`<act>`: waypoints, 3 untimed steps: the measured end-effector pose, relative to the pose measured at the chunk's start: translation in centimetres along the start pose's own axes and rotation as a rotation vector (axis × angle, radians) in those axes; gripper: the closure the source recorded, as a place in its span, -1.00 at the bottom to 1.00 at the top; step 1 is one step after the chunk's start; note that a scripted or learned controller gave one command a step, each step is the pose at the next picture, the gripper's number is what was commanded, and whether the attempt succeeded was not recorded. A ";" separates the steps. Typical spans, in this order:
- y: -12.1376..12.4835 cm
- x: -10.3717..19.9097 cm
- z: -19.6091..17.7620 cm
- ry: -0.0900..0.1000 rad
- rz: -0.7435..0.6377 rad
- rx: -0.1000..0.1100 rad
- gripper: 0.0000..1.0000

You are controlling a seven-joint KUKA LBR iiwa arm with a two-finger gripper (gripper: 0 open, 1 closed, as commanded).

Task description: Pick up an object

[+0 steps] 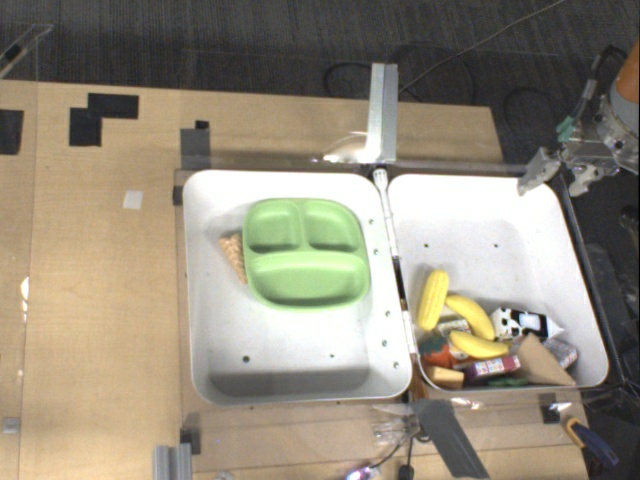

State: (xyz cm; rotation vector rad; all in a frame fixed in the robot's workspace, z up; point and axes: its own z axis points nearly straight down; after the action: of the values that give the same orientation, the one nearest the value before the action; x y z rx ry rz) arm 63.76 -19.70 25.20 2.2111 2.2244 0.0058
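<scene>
Camera view. Two shallow white plastic bins sit side by side on the tan wooden bench (pixel 90 298), divided by a metal rail. The left bin (pixel 210 358) holds a green three-compartment plastic tray (pixel 304 251), lying flat in the bin's upper middle area. A small tan, speckled item (pixel 233 256) lies just beside the tray's left edge, partly tucked under it; its identity cannot be determined.

The right bin (pixel 480 228) holds a cluster of objects gathered in its lower corner region. A yellow toy corn cob (pixel 433 299) stands at the cluster's upper left. Two yellow toy bananas (pixel 474 328) lie just right of the corn cob, one above the other. A black-and-white patterned item (pixel 522 322) sits to the right of the bananas. A brown cone-shaped item (pixel 545 364) lies near the bin's lower right corner. A dark red bar-shaped item (pixel 492 368) lies along the lower edge of the cluster. Smaller red, green and orange pieces beneath the corn cob are too small to identify.

The grey arm's two-finger gripper (pixel 560 168) is at the upper right corner of the right bin, over its rim, well apart from the object cluster. Nothing is visible between its fingers. Whether the pincer is spread or closed cannot be told at this resolution.
</scene>
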 end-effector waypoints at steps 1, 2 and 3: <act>-3.4 3.0 14.0 0.001 -0.301 0.001 -1.00; -4.0 0.3 16.2 0.000 -0.224 -0.006 -1.00; -8.0 5.2 15.9 -0.004 -0.419 -0.011 -1.00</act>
State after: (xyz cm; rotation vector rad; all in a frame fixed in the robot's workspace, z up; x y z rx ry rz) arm 55.80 -14.53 9.20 1.6943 2.6263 0.0123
